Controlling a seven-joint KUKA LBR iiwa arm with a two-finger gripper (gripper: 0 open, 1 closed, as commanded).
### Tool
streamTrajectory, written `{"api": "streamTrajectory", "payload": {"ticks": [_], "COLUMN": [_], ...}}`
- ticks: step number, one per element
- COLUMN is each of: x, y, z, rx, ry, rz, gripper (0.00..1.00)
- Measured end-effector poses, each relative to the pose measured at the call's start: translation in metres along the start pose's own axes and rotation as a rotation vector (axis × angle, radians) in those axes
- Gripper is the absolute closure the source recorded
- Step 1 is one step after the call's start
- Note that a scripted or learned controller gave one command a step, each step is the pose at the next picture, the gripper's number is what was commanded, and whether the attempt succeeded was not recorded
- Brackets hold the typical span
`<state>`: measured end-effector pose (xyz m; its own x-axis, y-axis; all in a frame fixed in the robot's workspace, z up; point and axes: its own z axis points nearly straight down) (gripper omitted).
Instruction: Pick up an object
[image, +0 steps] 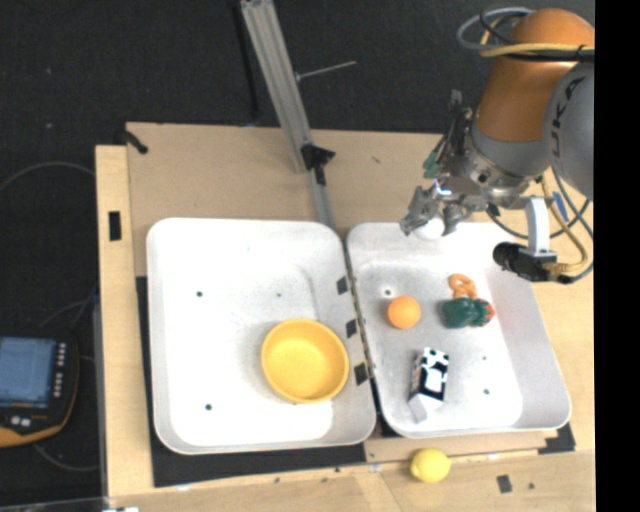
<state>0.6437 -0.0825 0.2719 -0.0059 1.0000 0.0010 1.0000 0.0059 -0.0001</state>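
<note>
Probably light, smooth and apt to roll: orange ball (404, 312) in the right bin (535, 395), well short of the pincer (432, 222), spread empty over the bin's far rim; best pinched across its middle.

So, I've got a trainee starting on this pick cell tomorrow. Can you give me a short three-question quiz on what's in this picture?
1. True or false: the yellow bowl sits in the left bin.
2. Which object lies on the bench, outside both bins? A) orange ball B) yellow lemon C) black-and-white box
3. Fill in: the gripper is above the far edge of the ____ bin.

Key: 1 true; 2 B; 3 right.
</note>
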Motion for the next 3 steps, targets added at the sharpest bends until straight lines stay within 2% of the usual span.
{"api": "streamTrajectory", "payload": {"ticks": [2, 3], "x": [0.103, 0.154], "y": [-0.011, -0.01], "z": [0.003, 0.024], "rx": [0.002, 0.005], "ry": [0.001, -0.001], "rz": [-0.001, 0.0], "gripper": [1.0, 1.0]}}
